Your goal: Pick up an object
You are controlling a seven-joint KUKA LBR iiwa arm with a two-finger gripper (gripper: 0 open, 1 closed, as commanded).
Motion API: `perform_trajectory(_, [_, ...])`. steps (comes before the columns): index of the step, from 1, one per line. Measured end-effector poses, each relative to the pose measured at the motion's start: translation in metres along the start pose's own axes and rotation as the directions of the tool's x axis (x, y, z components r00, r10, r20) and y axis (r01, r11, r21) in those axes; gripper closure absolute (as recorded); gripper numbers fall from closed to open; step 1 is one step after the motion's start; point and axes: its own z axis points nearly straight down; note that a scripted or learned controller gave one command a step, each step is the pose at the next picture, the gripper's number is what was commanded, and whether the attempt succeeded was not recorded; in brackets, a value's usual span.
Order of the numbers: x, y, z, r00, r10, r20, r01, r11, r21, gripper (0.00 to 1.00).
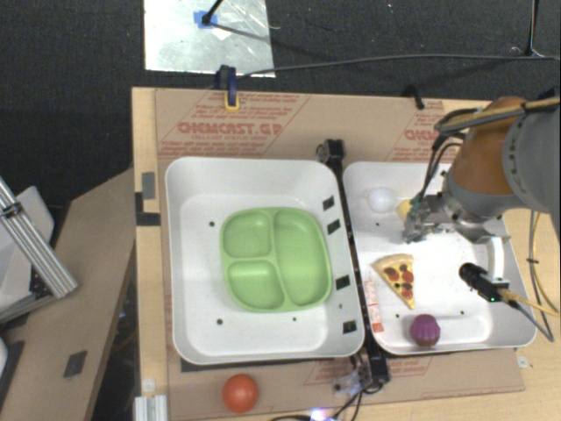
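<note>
Pizza slice (397, 278), toy, yellow with red dots, lying flat mid right bin (513, 327), near purple ball (425, 329). End effector (415, 227) just above it; grip impossible to tell. "CHEMCAST GP" printed on worktop (263, 117) board.

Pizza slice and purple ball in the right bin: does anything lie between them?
No. The camera view shows bare white bin floor between the pizza slice and the purple ball.

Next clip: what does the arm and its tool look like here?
A thick grey arm with a broad orange band above the wrist. Thin dark cables run along the orange section down to a small, dark metallic tool at its end.
</note>
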Motion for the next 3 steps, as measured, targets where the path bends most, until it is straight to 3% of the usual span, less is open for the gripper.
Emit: perform_trajectory(3, [0.000,0.007,-0.140,1.000,-0.004,0.001,0.004,1.000,-0.004,1.00])
